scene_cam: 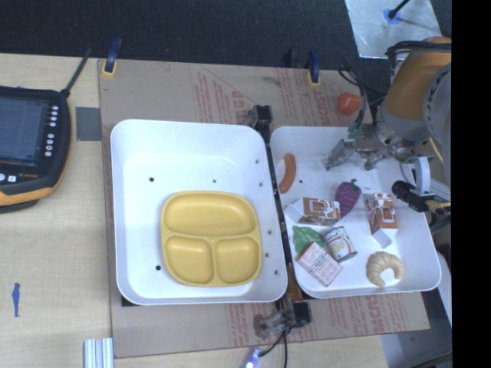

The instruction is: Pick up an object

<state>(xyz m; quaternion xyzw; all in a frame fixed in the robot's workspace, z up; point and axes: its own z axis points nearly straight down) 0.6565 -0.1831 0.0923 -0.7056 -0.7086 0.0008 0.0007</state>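
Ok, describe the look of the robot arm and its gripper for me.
The arm is bulky and rounded, grey with a broad orange band above the wrist. The gripper is a small dull-grey metal piece with thin pointed fingers. Dark cables run beside the wrist.

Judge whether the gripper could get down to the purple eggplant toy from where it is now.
Probably yes: the gripper hangs over the right bin just above the eggplant, which lies uncovered with bare floor between them.

A pale wooden surface [46, 267] fills the lower left of the frame, overlaid by brown cardboard [192, 90] at centre. Dark carpeted floor [192, 10] runs along the top.
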